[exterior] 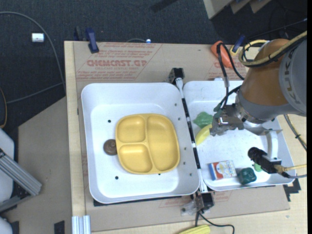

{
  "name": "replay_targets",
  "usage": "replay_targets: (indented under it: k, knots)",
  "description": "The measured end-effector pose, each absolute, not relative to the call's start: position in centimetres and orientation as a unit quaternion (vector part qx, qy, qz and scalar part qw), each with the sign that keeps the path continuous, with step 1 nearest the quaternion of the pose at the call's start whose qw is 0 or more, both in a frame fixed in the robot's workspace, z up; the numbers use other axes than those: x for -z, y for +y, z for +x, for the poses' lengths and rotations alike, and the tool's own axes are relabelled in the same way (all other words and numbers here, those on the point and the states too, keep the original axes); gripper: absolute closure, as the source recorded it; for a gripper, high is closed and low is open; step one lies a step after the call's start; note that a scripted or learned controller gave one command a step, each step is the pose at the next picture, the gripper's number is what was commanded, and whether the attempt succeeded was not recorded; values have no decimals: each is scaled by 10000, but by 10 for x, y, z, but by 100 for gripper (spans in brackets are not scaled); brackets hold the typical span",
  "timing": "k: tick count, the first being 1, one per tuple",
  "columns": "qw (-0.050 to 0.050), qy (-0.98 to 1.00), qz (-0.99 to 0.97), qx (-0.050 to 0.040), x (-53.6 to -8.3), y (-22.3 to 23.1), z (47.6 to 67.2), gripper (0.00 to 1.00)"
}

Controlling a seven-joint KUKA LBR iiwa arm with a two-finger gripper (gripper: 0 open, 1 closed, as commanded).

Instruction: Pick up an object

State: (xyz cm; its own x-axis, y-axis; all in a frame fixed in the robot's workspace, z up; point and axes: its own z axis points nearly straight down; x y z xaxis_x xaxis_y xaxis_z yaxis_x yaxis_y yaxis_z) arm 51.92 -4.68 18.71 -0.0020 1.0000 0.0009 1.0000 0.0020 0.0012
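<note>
End effector (pixel 220 123) sits low in right bin (pixel 234 150), just beside a green item (pixel 203 117) and a yellow item (pixel 202 135); can't tell how it's set. Blue/white card (pixel 222 170) and dark green block (pixel 246 175) lie near front wall. Left bin (pixel 97 130) has a yellow divided plate (pixel 147 143) w/ a brown round piece (pixel 110 146) at its left edge.

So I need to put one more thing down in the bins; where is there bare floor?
Left bin: bare strips above the yellow plate, and at its front-left corner. Right bin: bare middle between the banana and the blue card. It is crowded around the hand and front edge.
</note>
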Motion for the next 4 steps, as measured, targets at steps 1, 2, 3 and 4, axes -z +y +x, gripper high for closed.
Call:
replay_targets:
  k: [1, 2, 3, 4]
  knots:
    - [-2, 7074, 7068, 0, -187, -48, 519, 0]
    - [13, 7069, 7073, 1, -185, -121, 564, 0]
    - [-6, 7077, 7065, 2, -84, -97, 604, 0]
    - [-11, 7069, 7073, 6, -84, -98, 575, 0]
